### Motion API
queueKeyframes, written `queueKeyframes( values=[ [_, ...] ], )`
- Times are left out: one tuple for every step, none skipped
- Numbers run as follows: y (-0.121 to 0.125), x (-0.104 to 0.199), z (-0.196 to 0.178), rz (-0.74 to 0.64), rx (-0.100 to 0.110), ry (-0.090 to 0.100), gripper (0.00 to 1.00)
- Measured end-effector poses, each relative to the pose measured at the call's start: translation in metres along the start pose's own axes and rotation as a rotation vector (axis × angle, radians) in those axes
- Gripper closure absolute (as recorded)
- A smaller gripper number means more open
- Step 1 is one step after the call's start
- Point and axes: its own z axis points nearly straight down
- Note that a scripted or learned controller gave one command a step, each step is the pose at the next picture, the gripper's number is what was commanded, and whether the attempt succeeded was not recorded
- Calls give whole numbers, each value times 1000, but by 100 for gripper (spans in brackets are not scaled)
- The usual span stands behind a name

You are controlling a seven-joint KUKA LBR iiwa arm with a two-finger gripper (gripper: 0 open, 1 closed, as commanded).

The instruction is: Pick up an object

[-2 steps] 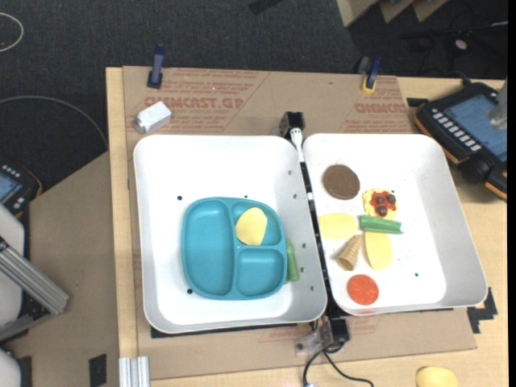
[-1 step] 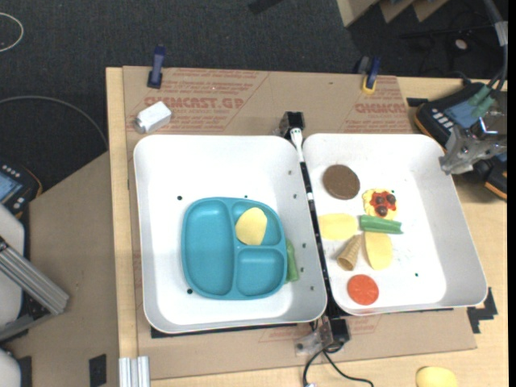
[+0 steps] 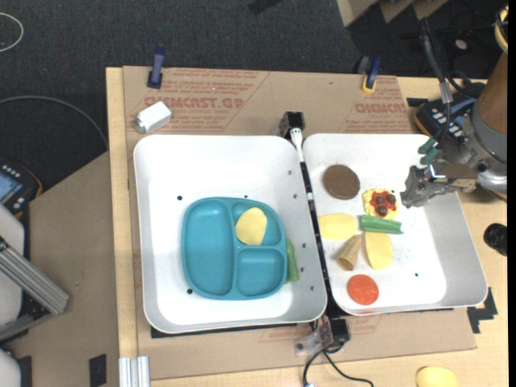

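1. Gripper (image 3: 419,185) hangs over the right bin (image 3: 451,289), toward its 2 o'clock side, at the end of the grey arm (image 3: 484,135) reaching in from the right.
2. Whether it is released or clenched, I cannot tell from here; nothing shows in its grasp.
3. Toy food lies in that bin: a brown disc (image 3: 342,181) toward 11 o'clock, and a small pizza slice (image 3: 380,202) just beside the gripper at its 8 o'clock.
4. A green bean pod (image 3: 380,225) lies just below the pizza slice, touching a yellow block (image 3: 337,226) at its 9 o'clock.
5. An ice cream cone (image 3: 349,252) and a yellow wedge (image 3: 379,251) sit side by side under the pod, with a red disc (image 3: 363,289) at 6 o'clock.
6. The left bin (image 3: 161,176) holds a teal divided tray (image 3: 211,248); a yellow piece (image 3: 251,226) rests in its upper right compartment.
7. A green strip (image 3: 291,262) lies against the tray's 3 o'clock edge.
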Motion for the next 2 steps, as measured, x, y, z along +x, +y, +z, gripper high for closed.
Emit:
queueKeyframes(
  values=[
    [121,-1,92,-3,-13,-3,100],
    [192,73,103,-8,-17,1,100]
  ],
)
